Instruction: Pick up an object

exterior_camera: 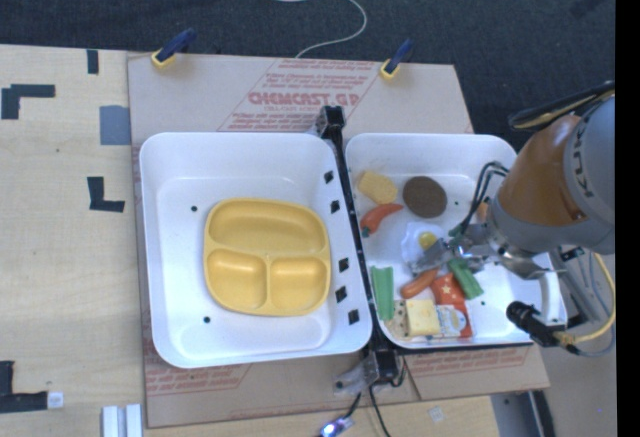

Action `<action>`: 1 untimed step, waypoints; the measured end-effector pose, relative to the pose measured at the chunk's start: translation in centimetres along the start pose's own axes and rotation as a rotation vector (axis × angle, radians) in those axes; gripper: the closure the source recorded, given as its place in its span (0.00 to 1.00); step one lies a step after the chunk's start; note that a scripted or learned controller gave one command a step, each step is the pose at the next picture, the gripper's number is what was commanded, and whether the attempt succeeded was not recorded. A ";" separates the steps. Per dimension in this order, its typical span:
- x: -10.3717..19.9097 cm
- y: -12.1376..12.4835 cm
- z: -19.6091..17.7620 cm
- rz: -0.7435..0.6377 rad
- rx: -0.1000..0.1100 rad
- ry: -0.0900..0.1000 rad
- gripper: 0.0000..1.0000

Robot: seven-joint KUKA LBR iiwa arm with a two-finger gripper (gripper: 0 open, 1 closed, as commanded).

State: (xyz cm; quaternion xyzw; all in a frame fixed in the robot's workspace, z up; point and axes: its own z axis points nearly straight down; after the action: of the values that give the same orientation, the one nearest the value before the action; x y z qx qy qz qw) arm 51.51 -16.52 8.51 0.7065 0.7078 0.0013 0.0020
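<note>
The right bin (440, 147) holds several small toy foods. A yellow piece (378, 187) and a brown disc (425, 196) lie at its far side, with an orange-red piece (380, 216) just below them. A green stick (382, 290) and a yellow block (421, 317) lie near the front, beside an orange carrot shape (421, 283) and a red piece (450, 292). My gripper (452, 253) is low over the middle of this pile, next to a pale crumpled item (418, 241) and a green piece (466, 281). The grey and orange arm (545, 190) covers the bin's right side.
The left bin (170, 225) holds a yellow divided plate (267, 256). A black divider with clips (345, 225) runs between the bins. Both bins rest on a cardboard sheet (290, 95) held by two clamps. A cable (310, 5) lies on the dark floor behind.
</note>
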 end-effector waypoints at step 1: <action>0.0 0.3 -1.3 -0.001 -0.012 -0.004 1.00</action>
State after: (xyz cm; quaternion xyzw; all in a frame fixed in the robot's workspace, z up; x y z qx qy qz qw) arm 51.85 -16.54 9.82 0.7062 0.7080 0.0042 0.0076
